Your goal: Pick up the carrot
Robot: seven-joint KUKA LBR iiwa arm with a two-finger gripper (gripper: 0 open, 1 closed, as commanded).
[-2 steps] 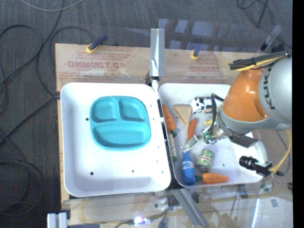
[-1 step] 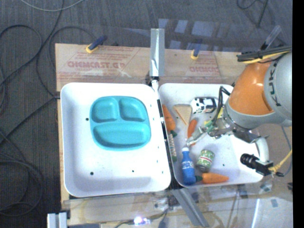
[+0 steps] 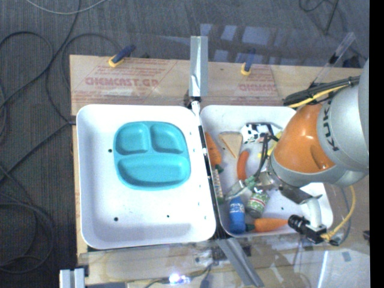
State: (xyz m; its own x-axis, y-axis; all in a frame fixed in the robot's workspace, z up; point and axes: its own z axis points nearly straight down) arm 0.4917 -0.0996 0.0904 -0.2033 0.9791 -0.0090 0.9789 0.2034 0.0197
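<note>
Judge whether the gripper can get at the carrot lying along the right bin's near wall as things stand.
Probably yes: that carrot lies bare on top beside the blue bottle, with nothing over it, and the arm already hangs above that bin.

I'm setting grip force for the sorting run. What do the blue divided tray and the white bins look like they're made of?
Blue divided tray: likely moulded plastic, matte, uniform colour with soft rounded compartments. White bins: probably thin formed plastic, smooth and slightly glossy, with rounded corners. Neither can be confirmed by look alone.

Orange carrot (image 3: 270, 224), turquoise tray (image 3: 152, 155)
</note>
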